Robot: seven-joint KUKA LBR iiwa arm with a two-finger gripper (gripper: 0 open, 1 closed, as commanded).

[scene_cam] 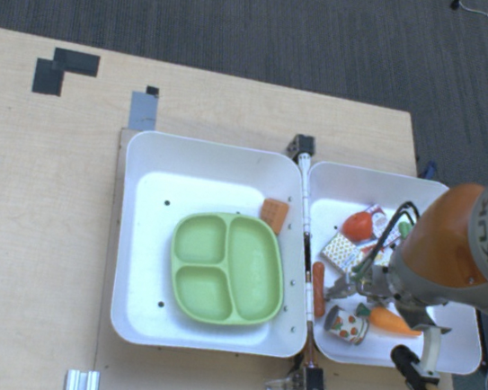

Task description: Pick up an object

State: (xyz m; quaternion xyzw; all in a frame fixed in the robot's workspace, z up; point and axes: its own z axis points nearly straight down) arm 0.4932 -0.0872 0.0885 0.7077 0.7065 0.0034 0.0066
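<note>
Counter (pixel 30 230): 1 unit, light wood, carries 2 white bins side by side. Dark carpet lies behind it.

Arm (pixel 467 250): 1 unit, grey w/ orange band, enters from the right of the view and covers the right half of the right bin.

Left bin (pixel 145 220): 1 unit. Contents, 2 items:
- Green plate (pixel 226 269), qty 1, 3 compartments (1 long at right, 2 smaller at left), lying flat at bin centre.
- Orange block (pixel 274 212), qty 1, just beside the plate's upper right edge, near the divider betw. the bins.

Right bin (pixel 323 215): 1 unit. Visible contents, 5 items, clustered close together:
- Orange carrot-shaped piece (pixel 393 324), qty 1, at lower centre, partly under the arm.
- White cup w/ red and green print (pixel 347 325), qty 1, on its side, just left of the carrot-shaped piece.
- Red rounded object (pixel 359 224), qty 1, in the upper part of the bin.
- Checkered packet (pixel 339 249), qty 1, below the red object, touching or nearly so.
- Thin orange-red stick (pixel 317 287), qty 1, lying along the left wall.

Pincer (pixel 350 285): 1 unit, down in the right bin betw. the checkered packet and the cup. Dark metal parts show there, but whether the fingers are apart or together: cannot tell. No object is seen clamped.

Misc. on counter: 3 black patches (pixel 62 72) at upper left; 1 grey bracket (pixel 144 109) behind the left bin.
</note>
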